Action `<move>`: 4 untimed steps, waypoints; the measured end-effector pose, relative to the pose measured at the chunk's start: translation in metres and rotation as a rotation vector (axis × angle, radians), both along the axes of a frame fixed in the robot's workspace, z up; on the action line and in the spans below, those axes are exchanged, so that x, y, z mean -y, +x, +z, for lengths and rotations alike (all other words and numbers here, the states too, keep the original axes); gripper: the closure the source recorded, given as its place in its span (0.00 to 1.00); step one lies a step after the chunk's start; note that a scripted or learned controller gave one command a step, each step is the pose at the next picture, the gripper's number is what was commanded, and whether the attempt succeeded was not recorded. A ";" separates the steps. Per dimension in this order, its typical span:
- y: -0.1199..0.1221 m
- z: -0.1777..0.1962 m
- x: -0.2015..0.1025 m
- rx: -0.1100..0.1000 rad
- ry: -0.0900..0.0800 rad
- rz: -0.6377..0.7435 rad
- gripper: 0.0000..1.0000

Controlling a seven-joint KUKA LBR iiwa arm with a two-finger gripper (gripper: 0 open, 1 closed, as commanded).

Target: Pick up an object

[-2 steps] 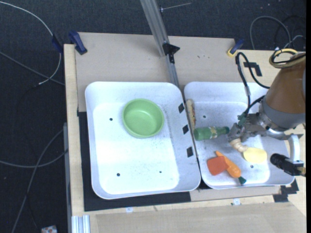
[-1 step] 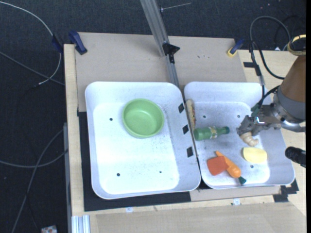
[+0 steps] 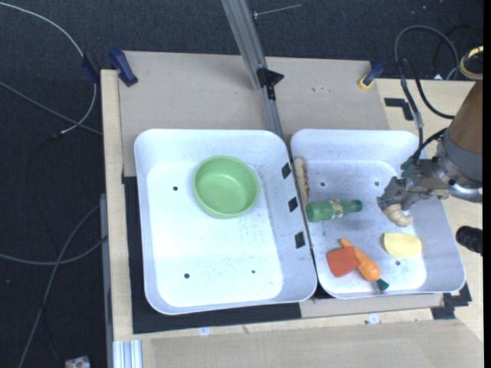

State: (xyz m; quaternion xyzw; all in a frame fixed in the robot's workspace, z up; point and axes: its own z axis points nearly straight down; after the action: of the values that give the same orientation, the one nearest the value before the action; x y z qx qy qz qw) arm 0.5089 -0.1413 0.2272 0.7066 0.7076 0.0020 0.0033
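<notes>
The right bin [image 3: 360, 146] holds a green bottle [image 3: 334, 209] lying on its side near the left wall, an orange and red toy [image 3: 354, 261] at the front, a pale yellow lemon-like piece [image 3: 402, 244] and a small tan object [image 3: 398, 217]. My gripper [image 3: 397, 200] hangs low at the bin's right side, just above the tan object. The tan piece sits right under the fingertips; whether they touch it is unclear. A wooden stick [image 3: 301, 176] lies along the bin's left wall.
The left bin [image 3: 153, 205] holds a green bowl [image 3: 225, 185] in its upper middle. A metal pole [image 3: 245, 37] slants from the top down to the gap between the bins. Cables run over the dark floor around the bench.
</notes>
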 end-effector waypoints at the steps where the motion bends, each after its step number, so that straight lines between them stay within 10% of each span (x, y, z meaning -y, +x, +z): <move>1: 0.031 0.001 -0.046 -0.003 0.004 0.005 1.00; 4: 0.094 -0.012 -0.189 -0.005 0.005 0.005 1.00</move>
State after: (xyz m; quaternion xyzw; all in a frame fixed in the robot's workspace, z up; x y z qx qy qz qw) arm 0.6033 0.0478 0.2154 0.7049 0.7093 0.0018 -0.0004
